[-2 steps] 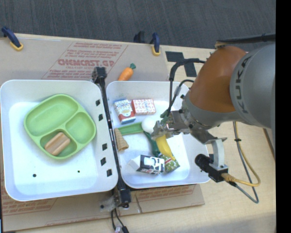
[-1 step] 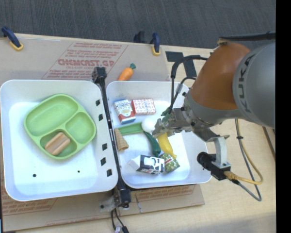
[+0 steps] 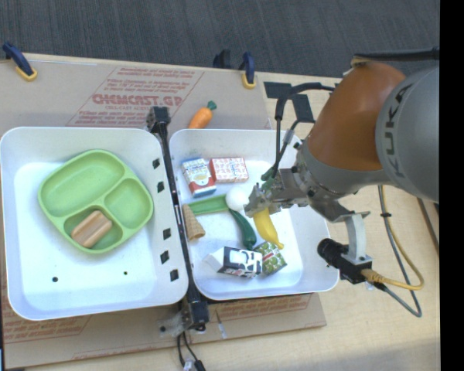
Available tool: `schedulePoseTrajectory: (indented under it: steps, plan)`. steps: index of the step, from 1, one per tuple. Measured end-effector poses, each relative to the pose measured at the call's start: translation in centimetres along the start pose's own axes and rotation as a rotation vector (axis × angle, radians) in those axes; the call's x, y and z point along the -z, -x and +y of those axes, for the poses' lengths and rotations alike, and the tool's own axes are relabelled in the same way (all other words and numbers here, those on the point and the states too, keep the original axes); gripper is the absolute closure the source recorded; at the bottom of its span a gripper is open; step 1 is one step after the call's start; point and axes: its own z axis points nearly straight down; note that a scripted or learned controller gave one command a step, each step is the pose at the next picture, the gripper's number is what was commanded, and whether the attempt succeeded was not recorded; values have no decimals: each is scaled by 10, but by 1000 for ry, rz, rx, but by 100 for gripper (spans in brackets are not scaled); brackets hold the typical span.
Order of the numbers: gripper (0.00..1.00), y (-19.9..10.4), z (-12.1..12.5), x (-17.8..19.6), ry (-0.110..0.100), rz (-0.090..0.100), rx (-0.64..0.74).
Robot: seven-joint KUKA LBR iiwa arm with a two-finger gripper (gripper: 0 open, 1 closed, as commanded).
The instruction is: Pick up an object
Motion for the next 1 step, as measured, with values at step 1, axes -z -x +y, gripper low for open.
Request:
schedulePoseTrajectory:
  steps: [1]
  plan:
    - [100,0,1,10,3,0,6]
